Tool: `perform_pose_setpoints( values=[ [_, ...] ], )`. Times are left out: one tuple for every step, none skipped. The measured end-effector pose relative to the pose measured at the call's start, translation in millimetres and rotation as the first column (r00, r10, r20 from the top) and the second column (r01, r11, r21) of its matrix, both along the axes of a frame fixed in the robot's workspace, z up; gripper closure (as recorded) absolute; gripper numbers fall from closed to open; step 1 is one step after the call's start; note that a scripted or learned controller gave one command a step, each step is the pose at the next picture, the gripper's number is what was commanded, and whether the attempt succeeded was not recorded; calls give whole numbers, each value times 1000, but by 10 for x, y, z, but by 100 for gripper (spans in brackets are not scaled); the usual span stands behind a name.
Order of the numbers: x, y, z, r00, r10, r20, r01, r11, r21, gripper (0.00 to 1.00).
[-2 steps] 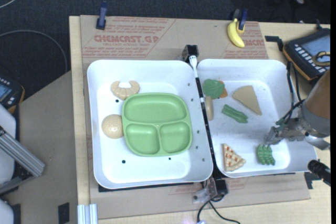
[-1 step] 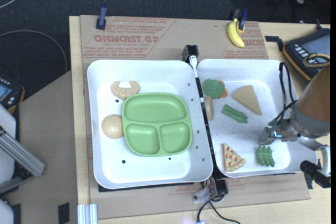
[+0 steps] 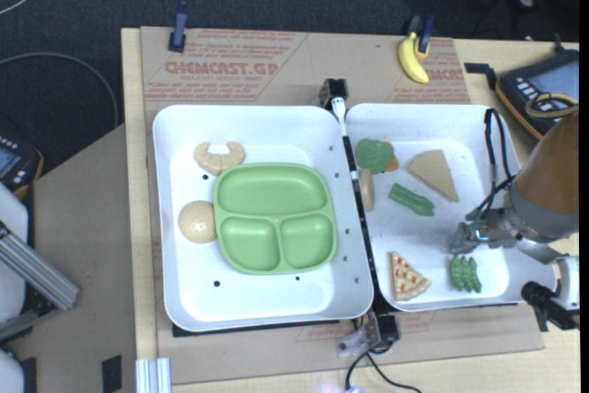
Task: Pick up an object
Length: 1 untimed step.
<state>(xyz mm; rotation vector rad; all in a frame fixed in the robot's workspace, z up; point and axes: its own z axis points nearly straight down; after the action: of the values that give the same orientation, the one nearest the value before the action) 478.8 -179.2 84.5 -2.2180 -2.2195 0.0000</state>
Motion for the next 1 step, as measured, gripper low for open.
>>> perform_pose_setpoints(
  values=[
    [0,167,-1,1000,1,0,-1,1000,0,100]
  ],
)
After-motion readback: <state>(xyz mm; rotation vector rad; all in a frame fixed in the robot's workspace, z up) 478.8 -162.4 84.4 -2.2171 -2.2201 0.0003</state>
